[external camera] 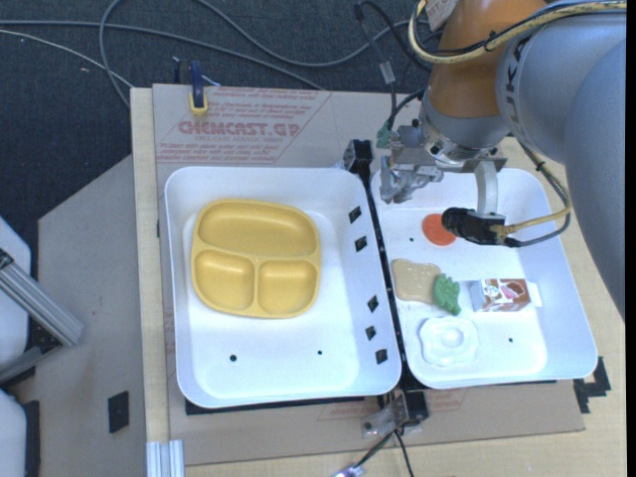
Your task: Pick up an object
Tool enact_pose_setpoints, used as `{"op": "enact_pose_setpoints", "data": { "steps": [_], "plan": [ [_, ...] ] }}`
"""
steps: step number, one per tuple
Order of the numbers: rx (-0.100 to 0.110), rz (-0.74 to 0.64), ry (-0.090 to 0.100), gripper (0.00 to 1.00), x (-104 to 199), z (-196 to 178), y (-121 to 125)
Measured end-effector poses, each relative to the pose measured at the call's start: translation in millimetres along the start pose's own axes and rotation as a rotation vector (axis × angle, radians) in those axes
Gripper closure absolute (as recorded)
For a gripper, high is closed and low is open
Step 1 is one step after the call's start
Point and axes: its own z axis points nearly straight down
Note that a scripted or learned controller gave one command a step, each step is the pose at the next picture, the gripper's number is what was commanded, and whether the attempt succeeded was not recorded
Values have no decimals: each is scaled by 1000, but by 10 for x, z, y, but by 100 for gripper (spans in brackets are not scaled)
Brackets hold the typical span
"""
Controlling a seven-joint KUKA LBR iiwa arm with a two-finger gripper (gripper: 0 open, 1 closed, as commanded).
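Two shallow white bins sit side by side on the counter [248, 127], and the yellow divided tray [256, 256] serves as the landmark here. It lies alone in the left bin [199, 366], three compartments up: one wide section across the far side and two smaller ones on the near side.

Across the divider from the tray, in the right bin [556, 336], the small things are gathered. Nearest the tray, just past the divider, lies a beige slice like toast [413, 278], with a green leafy piece [447, 293] touching its outer edge. Nearer the camera than these is a white fried-egg shape [449, 341]. Farther from the tray than the green piece lies a small printed packet [505, 294], red and white. An orange-red disc [435, 229] lies beyond the toast, toward the bin's far side.

The arm [556, 58] comes in from the right, its orange band [477, 53] well above the right bin. The gripper [400, 179] hangs over the far inner corner of that bin, just beyond the divider from the tray's far edge and near the orange-red disc, though apart from it. Its jaws look slightly parted with nothing between them, yet the cables and fittings crowd the view, so I cannot tell for certain.
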Motion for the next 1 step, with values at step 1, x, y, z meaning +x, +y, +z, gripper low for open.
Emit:
{"op": "enact_pose_setpoints", "data": {
  "steps": [1],
  "plan": [
    [-3,-1,0,100,562,25,65]
  ]
}}
